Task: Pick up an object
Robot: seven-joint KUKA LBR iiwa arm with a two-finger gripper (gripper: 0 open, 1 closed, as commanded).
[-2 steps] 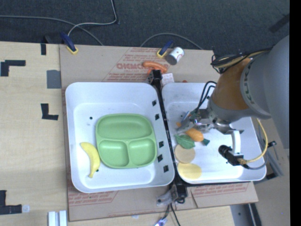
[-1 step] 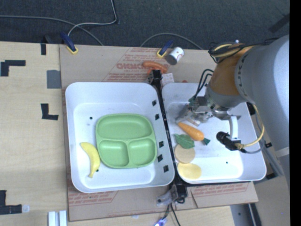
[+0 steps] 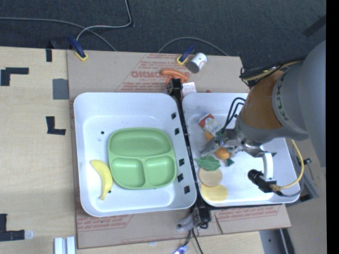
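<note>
Several small items are crowding the right bin (image 3: 275, 197), where the gripper (image 3: 221, 146) is hovering just over an orange piece (image 3: 224, 154) beside a green leaf (image 3: 208, 163). Whether its jaws are parted or clenched, I cannot tell; it is worth centring squarely over the orange piece alone before closing

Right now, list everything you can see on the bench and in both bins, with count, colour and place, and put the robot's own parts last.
bins: two, white, side by side on cardboard
tray: one, green, three compartments, left bin
banana: one, yellow, left bin, left of the tray
small items: a cluster, green, orange, tan, yellow and a red-and-white packet, right bin, left part
clamps: two, blue and yellow, cardboard's far edge
cables: several, pale, far side
arm: one, grey with an orange band, over the right bin
gripper: one, dark, above the cluster
</note>
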